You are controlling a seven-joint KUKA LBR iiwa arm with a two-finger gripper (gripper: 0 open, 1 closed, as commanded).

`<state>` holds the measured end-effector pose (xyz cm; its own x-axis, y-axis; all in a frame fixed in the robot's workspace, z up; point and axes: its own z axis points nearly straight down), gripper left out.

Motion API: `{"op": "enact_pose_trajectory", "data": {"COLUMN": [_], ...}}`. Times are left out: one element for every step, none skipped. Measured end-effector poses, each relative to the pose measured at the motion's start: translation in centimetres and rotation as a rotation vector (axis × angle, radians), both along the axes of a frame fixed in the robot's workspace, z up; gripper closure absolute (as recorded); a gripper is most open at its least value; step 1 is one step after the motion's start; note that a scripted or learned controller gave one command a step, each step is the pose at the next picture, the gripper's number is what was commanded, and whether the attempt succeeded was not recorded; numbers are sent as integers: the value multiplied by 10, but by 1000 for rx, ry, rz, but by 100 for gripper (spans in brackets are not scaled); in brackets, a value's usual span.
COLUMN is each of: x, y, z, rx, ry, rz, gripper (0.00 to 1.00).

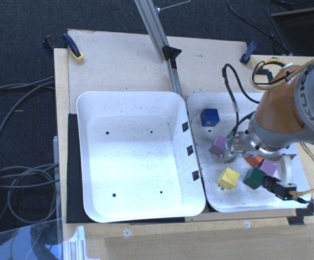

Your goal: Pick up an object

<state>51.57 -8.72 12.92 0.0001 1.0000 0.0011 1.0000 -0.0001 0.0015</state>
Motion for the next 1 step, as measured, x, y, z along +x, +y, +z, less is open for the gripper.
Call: {"op": "enact_pose_trajectory", "data": {"x": [0], "y": [-3], "z": [64], "rx": [-2], "ry": [-7], "rz": [2], "gripper": [100]}}
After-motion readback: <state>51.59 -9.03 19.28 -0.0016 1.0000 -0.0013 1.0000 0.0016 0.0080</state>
